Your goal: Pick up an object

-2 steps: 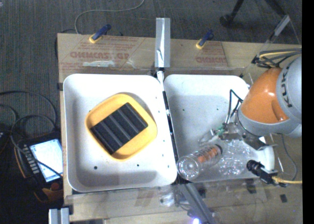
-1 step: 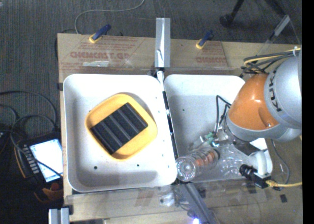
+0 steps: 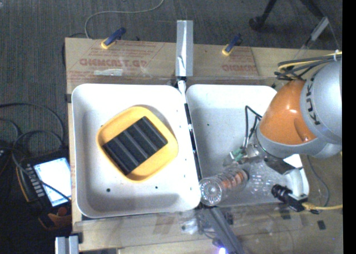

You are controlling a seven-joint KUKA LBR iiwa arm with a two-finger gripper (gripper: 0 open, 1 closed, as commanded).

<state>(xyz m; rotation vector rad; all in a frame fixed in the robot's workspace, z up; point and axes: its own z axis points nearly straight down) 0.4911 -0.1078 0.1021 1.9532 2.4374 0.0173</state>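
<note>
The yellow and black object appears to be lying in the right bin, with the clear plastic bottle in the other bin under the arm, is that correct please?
Not quite. The camera view shows the yellow and black object lying in the left bin, not the right one. The rest stands: the clear plastic bottle lies in the other bin, the right bin, under the arm.
</note>
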